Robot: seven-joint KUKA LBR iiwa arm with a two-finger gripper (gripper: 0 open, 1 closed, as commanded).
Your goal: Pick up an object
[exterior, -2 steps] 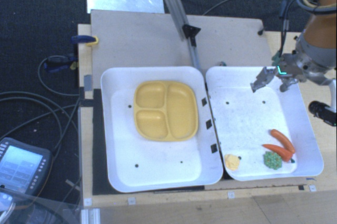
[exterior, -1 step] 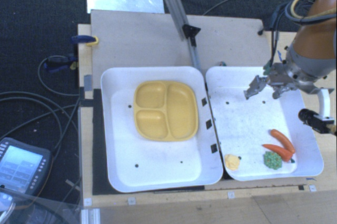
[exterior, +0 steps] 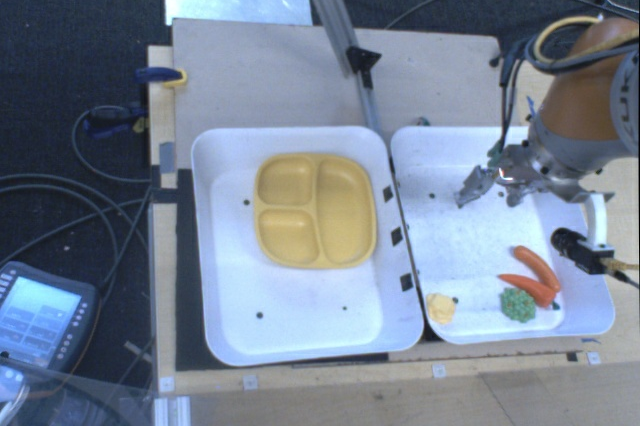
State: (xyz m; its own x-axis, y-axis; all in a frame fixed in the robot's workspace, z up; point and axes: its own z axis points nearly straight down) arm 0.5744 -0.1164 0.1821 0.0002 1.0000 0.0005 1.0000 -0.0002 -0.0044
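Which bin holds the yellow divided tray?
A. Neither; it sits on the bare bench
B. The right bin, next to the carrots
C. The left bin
C: the tray lies within the walls of the left bin, while the carrots are in the right bin.

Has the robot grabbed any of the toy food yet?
Not yet. Nothing looks picked up: the two orange carrots, the green broccoli and the small yellow piece all lie on the floor of the right bin. The gripper is over that bin's upper part, apart from them, with nothing visible between its fingers. Reaching, grasping and lifting are left.
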